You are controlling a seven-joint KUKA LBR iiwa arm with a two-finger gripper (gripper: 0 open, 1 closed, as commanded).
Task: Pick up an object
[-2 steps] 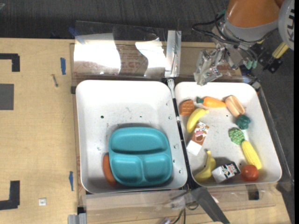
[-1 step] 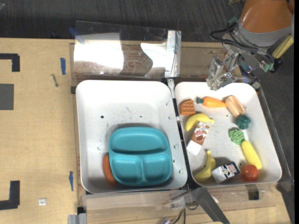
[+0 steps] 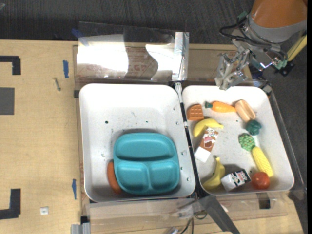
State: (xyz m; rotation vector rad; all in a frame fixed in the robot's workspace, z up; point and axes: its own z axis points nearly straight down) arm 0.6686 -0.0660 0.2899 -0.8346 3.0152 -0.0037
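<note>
1. Gripper [image 3: 229, 74] is hanging just past the far rim of the right bin [image 3: 280, 145], up near its top-left corner. Honestly can't tell how it's set, that end of the arm is a tangle of metal and cables from this angle. Nothing looks to be in its grasp, and it looks clear of the toys.
2. Closest things to it are the carrot [image 3: 222, 106] and the waffle [image 3: 195, 112], both lying in the bin's far end, with the hot dog [image 3: 244, 109] just beside the carrot.
3. So I'd say this is the approach step, nothing picked yet. Next move needs it to come in over the bin and drop onto one target cleanly; the carrot has some bare floor around it, so that'd be my guess for the easy one.
4. Further out: bananas [image 3: 207, 126], corn [image 3: 262, 161] and a tomato [image 3: 261, 180] crowd the near end. Left bin [image 3: 92, 130] holds a teal tray [image 3: 145, 162].
</note>
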